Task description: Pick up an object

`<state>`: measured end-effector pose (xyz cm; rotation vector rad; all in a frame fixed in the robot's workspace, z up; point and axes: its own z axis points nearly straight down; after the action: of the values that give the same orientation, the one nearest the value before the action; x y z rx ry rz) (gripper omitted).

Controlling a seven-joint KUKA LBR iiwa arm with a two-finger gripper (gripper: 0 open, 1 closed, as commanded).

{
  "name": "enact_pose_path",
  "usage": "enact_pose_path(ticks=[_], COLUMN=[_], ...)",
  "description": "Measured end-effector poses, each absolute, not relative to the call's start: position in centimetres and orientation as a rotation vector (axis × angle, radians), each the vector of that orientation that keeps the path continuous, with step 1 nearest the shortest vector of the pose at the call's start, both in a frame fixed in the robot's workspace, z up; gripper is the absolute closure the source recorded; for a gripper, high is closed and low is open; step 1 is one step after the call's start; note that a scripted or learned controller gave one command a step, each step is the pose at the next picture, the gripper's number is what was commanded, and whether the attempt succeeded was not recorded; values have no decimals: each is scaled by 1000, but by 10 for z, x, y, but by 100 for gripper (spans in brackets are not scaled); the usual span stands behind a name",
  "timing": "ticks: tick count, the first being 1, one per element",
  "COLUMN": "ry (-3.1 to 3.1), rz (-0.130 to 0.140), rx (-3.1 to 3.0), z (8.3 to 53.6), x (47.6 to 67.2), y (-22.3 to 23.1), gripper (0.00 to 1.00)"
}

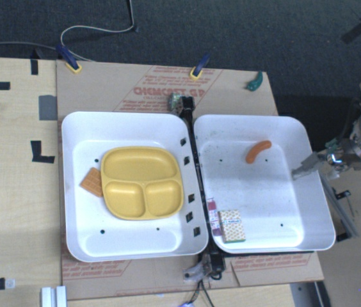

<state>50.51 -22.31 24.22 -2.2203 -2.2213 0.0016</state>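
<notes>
In the right bin point(308, 232) an orange sausage point(258, 151) lies toward the back. A small patterned box point(232, 226) rests near that bin's front left corner, with a thin pink and white packet point(212, 215) beside it. The left bin point(78, 235) holds a yellow divided plate point(143, 181) and a brown cracker-like piece point(92, 182) that pokes out from under the plate's left edge. My gripper point(303, 167) reaches in over the right bin's right rim, to the right of the sausage and apart from it. Nothing shows in its grasp.
Both bins sit on a cardboard sheet point(104, 88) held by yellow and blue clips point(199, 70). A black divider with clamps point(191, 171) runs between the bins. A cable point(97, 29) lies on the dark floor behind. A teal object point(255, 81) rests at the cardboard's back right corner.
</notes>
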Motion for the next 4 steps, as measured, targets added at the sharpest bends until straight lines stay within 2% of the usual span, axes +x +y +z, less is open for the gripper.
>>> enact_pose_path(ticks=[1, 2, 3, 4], ry=[-2221, -2228, -2232, -2225], rz=[2, -6, 1, -1], rx=[-2219, -2221, -2222, -2219], z=[150, 87, 97, 85], x=[560, 670, 670, 669], y=[-223, -195, -196, -125], gripper=[0, 0, 100, 100])
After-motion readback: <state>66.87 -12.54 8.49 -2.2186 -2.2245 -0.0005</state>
